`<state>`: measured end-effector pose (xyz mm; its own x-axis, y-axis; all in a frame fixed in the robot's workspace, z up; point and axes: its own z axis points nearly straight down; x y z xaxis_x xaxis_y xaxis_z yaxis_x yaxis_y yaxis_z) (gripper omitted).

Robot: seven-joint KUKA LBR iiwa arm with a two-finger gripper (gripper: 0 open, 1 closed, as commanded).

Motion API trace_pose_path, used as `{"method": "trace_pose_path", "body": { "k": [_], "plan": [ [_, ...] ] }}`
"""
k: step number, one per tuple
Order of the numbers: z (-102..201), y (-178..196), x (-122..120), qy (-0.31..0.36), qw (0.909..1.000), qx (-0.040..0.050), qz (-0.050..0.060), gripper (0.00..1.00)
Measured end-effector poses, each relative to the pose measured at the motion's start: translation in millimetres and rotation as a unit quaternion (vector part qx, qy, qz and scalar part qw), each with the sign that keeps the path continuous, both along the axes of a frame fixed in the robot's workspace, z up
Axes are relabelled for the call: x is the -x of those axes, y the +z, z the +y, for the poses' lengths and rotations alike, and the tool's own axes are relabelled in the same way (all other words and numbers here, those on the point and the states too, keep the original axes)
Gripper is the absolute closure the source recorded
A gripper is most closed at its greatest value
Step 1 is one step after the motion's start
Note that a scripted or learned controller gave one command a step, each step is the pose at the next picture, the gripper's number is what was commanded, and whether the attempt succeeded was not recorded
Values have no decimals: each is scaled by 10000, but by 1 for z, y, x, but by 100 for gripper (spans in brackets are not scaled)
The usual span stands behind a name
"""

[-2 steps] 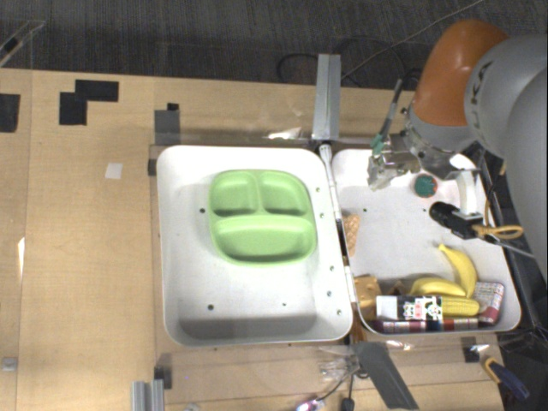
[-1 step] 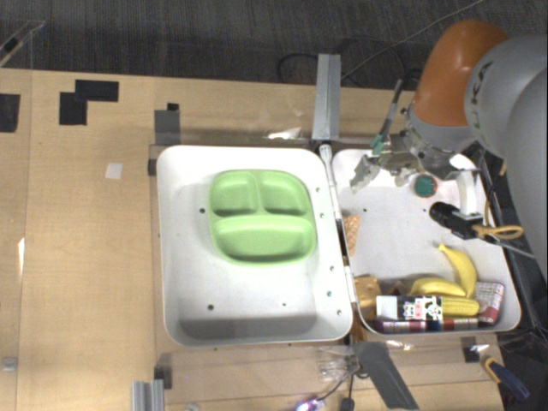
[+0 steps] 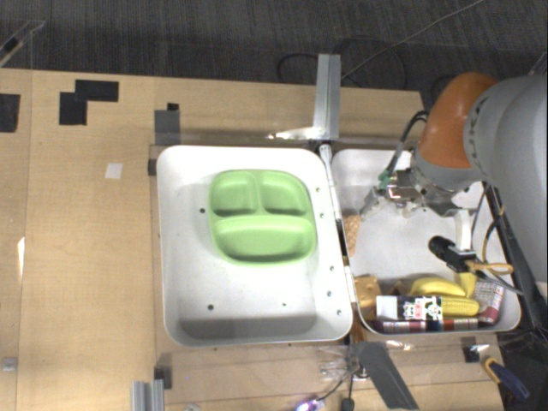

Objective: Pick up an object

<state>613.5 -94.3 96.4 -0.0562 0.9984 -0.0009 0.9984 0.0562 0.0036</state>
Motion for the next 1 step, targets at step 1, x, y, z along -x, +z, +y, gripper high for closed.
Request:
{"method": "trace_pose_path", "body": {
  "k": [1],
  "plan": [
    [0, -8, -58, 87, 10000, 0, -29, 0]
  ]
}}
